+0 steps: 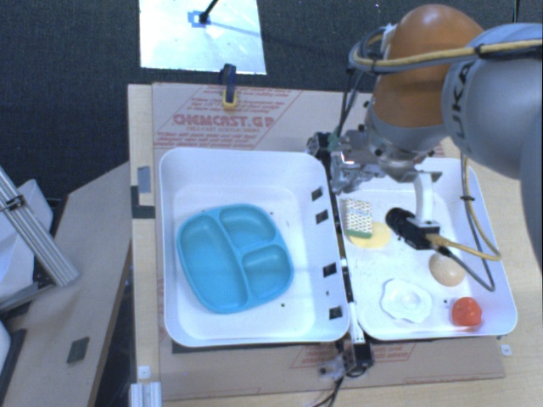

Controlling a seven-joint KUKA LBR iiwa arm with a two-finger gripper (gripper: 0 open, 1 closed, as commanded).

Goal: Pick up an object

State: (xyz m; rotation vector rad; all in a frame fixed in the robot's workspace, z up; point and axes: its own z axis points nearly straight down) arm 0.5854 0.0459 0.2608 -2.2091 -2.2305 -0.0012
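Arm (496,83) reaching in from 3 o'clock, hanging over right bin (373,274) at its 11 o'clock corner. Gripper (346,170) hovering there, just above yellow sponge (361,220); open or closed: cannot tell, nothing seen held. Fried egg toy (405,301) lying at bin's 6 o'clock, beige egg (445,270) sitting near 4 o'clock, red tomato (466,311) resting in 5 o'clock corner. Blue divided plate (235,257) lying centred in left bin (212,176).

view: fixed overhead | tilted downward | mid-range | frames both bins (246,166)
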